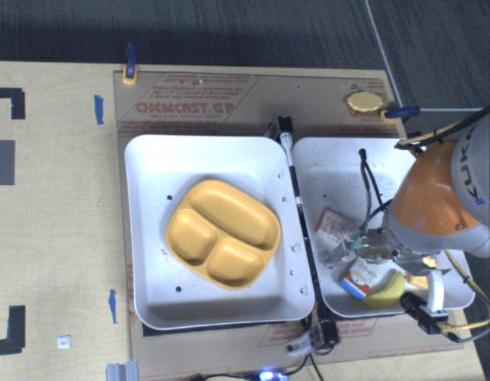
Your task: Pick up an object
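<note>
Over right bin (pixel 340 153), gripper (pixel 362 248) among clutter (pixel 364 276)

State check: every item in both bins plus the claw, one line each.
yellow tray: lying in the left bin, upside down, untouched.
banana: lying in the right bin, near front.
small packet: lying flat beside the claw.
claw: low over right-bin clutter.

One fixed camera looks down on me at a slant from above the desk (pixel 54 213), far enough back to take in both bins. My arm (pixel 439 201) enters from its right, so the left bin (pixel 145 173) lies beyond my jaws and the right bin (pixel 324 161) sits under them.
</note>
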Tool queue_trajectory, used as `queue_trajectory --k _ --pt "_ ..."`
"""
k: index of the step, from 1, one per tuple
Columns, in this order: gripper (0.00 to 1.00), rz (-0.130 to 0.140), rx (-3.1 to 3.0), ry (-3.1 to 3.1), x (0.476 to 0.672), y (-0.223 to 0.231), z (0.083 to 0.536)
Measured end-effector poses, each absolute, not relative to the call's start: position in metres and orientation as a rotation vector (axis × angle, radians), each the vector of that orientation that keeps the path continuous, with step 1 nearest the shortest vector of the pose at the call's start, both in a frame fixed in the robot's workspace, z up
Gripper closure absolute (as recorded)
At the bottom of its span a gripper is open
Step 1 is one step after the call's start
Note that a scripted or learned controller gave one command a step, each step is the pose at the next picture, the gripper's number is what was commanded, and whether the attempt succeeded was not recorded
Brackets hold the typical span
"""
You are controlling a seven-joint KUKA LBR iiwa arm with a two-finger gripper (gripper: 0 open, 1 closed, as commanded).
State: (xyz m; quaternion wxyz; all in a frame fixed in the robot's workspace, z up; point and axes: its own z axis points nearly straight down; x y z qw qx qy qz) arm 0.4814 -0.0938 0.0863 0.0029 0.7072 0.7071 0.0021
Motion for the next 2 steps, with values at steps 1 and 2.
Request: queue_trajectory --k 1,2 --pt "0.00 0.008 2.217 2.220 0.4814 -0.0955 0.0862" --pt "0.00 0.005 2.217 2.216 0.4815 -0.0932 0.0862"
